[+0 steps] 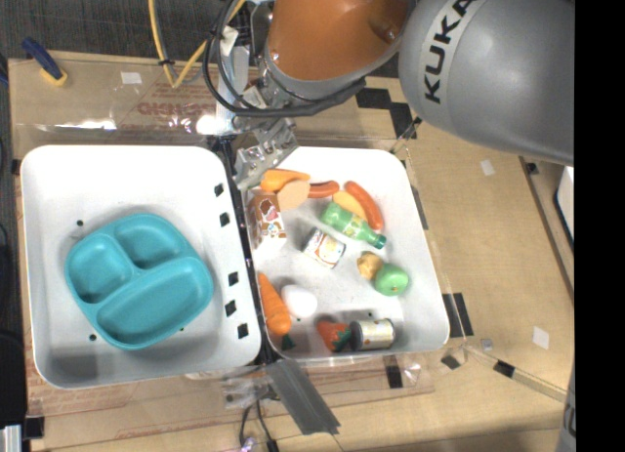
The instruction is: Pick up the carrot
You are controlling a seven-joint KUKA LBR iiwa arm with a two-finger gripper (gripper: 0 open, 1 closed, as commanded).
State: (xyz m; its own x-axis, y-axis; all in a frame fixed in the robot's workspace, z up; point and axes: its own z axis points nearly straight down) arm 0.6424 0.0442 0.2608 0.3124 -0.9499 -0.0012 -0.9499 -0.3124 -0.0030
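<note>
Biggest thing up close is the grey arm (488, 50), "KUKA" in black capitals across its casing, with a shiny orange band beside the lettering. Carrot (273, 306) is a smooth orange tapered stick lying along the left wall of the right bin (422, 245), touching a white egg (299, 301). Around it: a small can (371, 333) on its side, a green apple (393, 280), a green bottle (350, 225), and a brown carton (267, 217) with unreadable print. Gripper (264, 159) hangs over the bin's top-left corner, partly hidden under the wrist; can't tell how its fingers stand. Teal divided plate (137, 279) sits in the left bin (49, 186).
</note>
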